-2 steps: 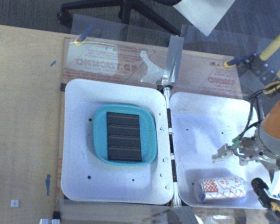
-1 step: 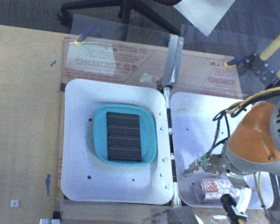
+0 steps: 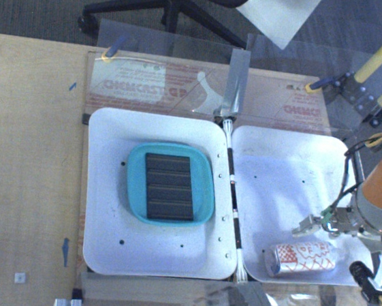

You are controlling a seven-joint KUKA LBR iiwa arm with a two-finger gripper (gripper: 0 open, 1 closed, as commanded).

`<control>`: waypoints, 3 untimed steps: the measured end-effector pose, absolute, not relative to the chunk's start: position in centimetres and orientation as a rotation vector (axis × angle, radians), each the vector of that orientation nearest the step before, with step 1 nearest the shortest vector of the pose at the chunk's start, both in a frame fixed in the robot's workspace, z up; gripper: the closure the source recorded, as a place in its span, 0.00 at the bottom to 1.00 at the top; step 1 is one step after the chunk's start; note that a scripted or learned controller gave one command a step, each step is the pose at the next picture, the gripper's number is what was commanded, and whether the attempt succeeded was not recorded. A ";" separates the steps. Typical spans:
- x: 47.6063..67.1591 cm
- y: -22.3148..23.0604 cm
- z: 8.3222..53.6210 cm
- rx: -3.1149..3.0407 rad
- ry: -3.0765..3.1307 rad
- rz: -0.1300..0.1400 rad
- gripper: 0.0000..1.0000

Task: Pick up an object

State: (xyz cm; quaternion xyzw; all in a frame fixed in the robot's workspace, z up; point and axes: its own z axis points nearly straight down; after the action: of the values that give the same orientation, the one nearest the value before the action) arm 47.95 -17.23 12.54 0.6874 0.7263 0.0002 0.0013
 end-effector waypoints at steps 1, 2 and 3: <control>48.1 -9.2 8.8 2.501 1.896 0.008 0.00; 48.3 -9.3 9.9 2.501 1.890 0.013 1.00; 48.0 -10.5 23.9 2.417 2.006 -0.002 1.00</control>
State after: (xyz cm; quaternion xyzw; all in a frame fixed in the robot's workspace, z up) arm 47.98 -10.53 23.89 0.7695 0.6387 -0.0006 0.0000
